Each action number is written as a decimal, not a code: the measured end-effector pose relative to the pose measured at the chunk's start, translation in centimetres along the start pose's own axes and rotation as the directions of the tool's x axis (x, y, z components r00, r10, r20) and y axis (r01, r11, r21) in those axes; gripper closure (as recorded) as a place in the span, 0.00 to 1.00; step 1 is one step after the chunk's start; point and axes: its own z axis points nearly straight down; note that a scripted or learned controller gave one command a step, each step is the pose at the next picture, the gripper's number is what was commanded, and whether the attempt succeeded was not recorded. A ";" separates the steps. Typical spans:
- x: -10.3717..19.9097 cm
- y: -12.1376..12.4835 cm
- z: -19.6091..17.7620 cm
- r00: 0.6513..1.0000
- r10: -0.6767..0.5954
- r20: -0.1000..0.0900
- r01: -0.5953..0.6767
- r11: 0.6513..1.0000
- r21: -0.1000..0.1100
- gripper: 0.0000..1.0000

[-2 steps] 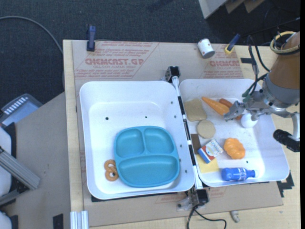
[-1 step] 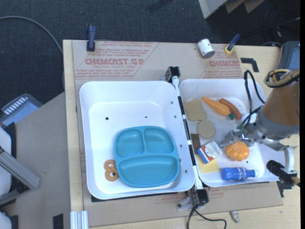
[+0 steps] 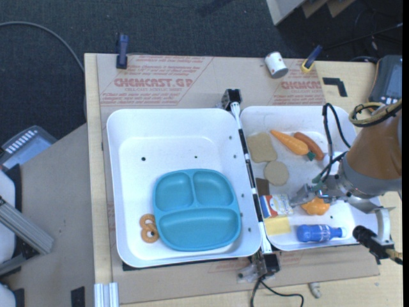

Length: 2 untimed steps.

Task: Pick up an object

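The right bin [image 3: 287,112] holds several small objects: an orange carrot [image 3: 287,142], a second orange-red piece [image 3: 310,145] beside it, a tan square [image 3: 261,147], a tan disc [image 3: 277,173], a red-and-white packet [image 3: 274,204], a yellow block [image 3: 277,225] and a blue bottle [image 3: 319,233]. My gripper [image 3: 311,198] is low in this bin, right over a small orange object [image 3: 317,206] that touches its tip. The wrist hides how the object sits against it.
The left bin [image 3: 118,171] holds a blue divided plate [image 3: 197,208] with a small pretzel [image 3: 149,229] at its left edge. The arm [image 3: 374,162] covers the right bin's right side. A white roll [image 3: 276,64] lies on the bench behind the bins.
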 end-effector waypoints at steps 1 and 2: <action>0.0 0.1 -1.1 1.000 0.000 0.001 0.000 1.000 -0.004 1.00; 8.2 1.2 -10.0 1.000 -0.003 0.001 0.003 1.000 -0.002 1.00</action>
